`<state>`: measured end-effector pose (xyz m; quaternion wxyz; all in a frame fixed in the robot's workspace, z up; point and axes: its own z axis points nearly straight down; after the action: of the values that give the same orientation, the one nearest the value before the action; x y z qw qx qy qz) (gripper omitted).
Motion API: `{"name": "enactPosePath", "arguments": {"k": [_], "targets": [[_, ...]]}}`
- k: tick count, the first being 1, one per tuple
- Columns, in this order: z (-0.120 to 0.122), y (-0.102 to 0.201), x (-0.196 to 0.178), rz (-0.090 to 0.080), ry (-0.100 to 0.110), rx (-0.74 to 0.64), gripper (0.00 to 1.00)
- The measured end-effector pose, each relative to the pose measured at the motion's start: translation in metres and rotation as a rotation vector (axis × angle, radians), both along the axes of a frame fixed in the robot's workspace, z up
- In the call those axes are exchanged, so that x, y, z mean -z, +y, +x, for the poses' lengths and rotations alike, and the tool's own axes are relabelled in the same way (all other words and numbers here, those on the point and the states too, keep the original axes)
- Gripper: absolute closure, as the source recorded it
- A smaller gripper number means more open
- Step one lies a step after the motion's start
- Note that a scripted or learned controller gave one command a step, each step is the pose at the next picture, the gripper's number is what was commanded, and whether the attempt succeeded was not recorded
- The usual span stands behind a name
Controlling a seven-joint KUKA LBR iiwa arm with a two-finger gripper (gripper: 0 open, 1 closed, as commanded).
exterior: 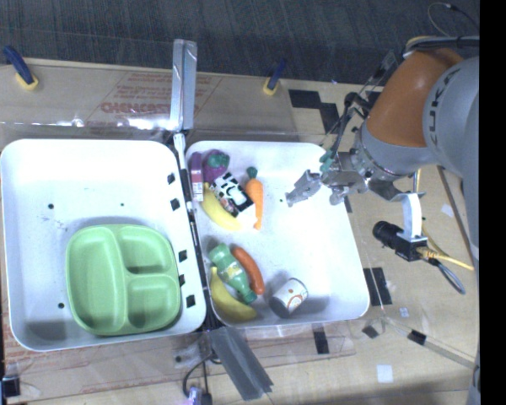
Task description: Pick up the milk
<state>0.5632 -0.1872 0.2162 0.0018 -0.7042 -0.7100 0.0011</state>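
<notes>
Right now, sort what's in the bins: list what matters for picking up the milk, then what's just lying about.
For the job:
milk carton, cow-patterned, right bin, upper left
end effector, over the right bin

Lying about:
purple item
carrot
two bananas
green bottle
sausage
can
green tray, left bin

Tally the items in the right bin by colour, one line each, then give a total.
Yellow: 2, banana and banana
Orange: 2, carrot and sausage-shaped piece
Purple: 1, eggplant
Green: 1, bottle
Black and white: 1, milk
Grey: 1, can
Total: 8
</notes>
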Motion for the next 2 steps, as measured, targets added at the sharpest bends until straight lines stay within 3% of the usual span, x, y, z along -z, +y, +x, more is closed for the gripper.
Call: {"name": "enactPosePath", "arguments": {"k": [1,2], "targets": [[-0.013,0.052,-0.016,0.000,0.000,-0.021,0.00],[-0.016,0.021,0.039,0.000,0.001,-0.120,0.00]]}}
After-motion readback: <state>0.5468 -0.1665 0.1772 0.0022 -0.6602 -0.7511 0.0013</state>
